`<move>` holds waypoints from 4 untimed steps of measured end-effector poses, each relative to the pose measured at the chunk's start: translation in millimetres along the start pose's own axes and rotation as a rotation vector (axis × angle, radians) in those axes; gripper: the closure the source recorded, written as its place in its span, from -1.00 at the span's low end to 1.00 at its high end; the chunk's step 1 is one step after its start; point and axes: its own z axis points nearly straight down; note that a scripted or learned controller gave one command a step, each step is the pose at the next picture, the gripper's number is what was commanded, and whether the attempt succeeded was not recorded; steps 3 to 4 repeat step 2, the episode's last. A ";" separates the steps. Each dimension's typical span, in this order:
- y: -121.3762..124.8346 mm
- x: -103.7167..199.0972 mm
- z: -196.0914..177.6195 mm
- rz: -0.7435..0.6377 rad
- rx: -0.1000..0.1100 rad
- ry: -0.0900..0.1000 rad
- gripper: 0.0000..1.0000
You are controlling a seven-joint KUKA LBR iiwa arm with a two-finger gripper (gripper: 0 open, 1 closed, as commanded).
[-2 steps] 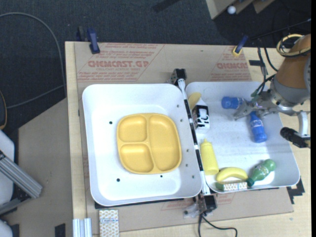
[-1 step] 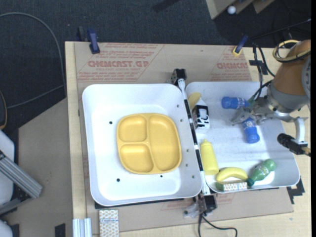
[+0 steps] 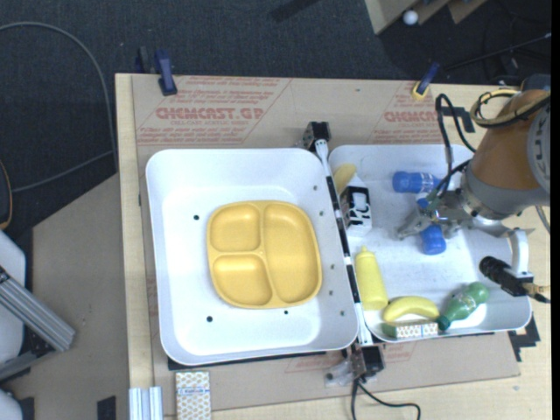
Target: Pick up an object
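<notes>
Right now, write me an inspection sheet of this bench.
Surface: wooden bench bearing left bin and right bin.
Job's things: in the right bin, blue bottle, blue object, yellow bottle, banana, green bottle.
Clutter: yellow divided plate in the left bin.
Pincer: low over the blue object; grip unclear.
Cables: black cable on the arm; grey cable on the floor.
Surroundings: dark carpet.

Two white bins (image 3: 166,234); yellow divided plate (image 3: 262,254). Yellow bottle (image 3: 370,278), yellow banana (image 3: 409,308), green bottle (image 3: 461,305) (paler cap end). Blue cylinders (image 3: 411,182), centre right. Grey arm (image 3: 516,160), orange band. Tan board (image 3: 227,108), red lettering, upper frame.
</notes>
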 end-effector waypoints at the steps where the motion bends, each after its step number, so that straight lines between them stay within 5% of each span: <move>1: 0.4 -0.3 -10.2 0.001 -0.002 -0.001 1.00; 2: -3.7 100.7 -100.9 -0.002 -0.004 0.000 1.00; 4: -3.7 100.7 -100.9 -0.002 -0.004 0.000 1.00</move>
